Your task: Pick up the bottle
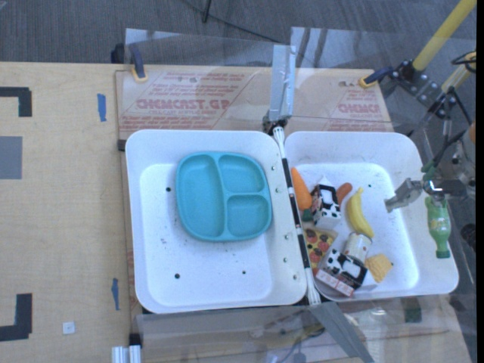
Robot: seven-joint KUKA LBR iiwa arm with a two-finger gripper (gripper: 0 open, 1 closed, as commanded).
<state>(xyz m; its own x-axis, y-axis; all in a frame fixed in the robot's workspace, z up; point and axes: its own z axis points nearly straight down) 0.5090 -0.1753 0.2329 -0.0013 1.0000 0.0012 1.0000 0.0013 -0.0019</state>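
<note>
**Green bottle at the gripper on the right bin's edge**

A pale wooden desk (60, 203) sits on dark grey carpet (76, 13), with blue tape marks and black corner markers on its surface. Printed cardboard sheets (189, 104) lie behind two shallow white plastic bins set side by side, their inner rims touching.

The left bin (151, 278) has a lightly speckled floor and carries a smooth teal divided plate (223, 195) with three rounded compartments.

The right bin (401, 248) holds a cluster of toy foods near its left wall: an orange carrot (301, 190), a curved yellow banana (357, 214), a black-and-white cow-patterned carton (327, 200), a flat pizza slice (318, 243), a small yellow corn piece (379, 265) and a second cow-patterned box (342, 269).

At the far right rim, the grey metal gripper (432, 190) reaches in from the right. A glossy green bottle (438, 229) hangs upright directly beneath it, its neck at the fingers; the gripper appears closed on the bottle's top. The bottle sits over the bin's right edge, well apart from the toy cluster.

A yellow pole (450, 21) slants across the upper right corner.
</note>
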